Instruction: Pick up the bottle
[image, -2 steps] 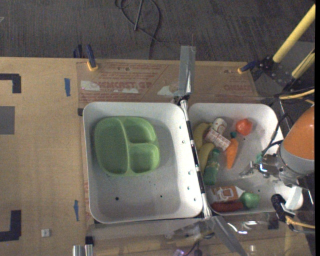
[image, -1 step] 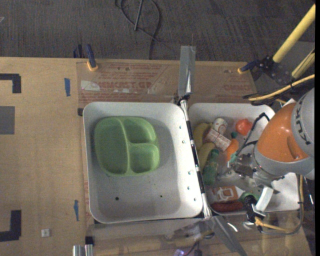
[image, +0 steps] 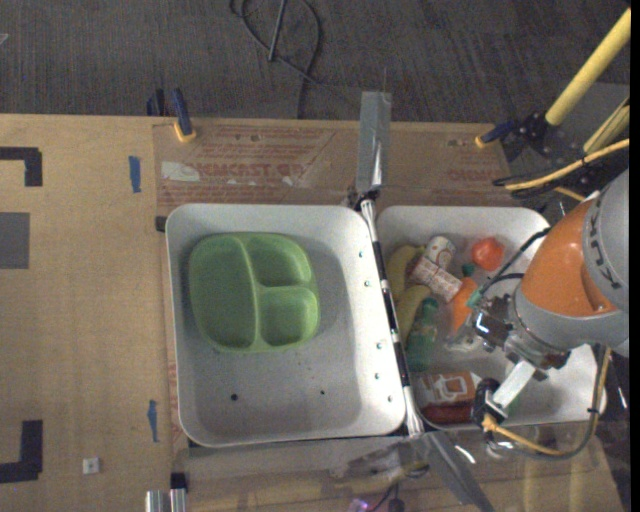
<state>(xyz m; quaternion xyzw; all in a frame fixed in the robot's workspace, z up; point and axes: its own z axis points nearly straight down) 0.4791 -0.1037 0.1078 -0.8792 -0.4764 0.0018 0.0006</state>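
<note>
Green bottle (image: 423, 337) lying in the right bin (image: 520, 222), just left of the pincer (image: 467, 333), close beside it and, by the look of it, not yet gripped. Pincer spread or pressed together: cannot tell, hidden beneath the wrist. Beyond the bottle, further left of the pincer, yellow bananas (image: 407, 285). Above and left, a small white labelled container (image: 437, 264); straight above, an orange piece (image: 488, 252); below and left, a flat brown packet (image: 447, 385). Well away to the left, a green divided plate (image: 255, 290). Probably at the approach step. Next: shift left over the bottle, square across its width, clear of the bananas, then close and lift.
</note>
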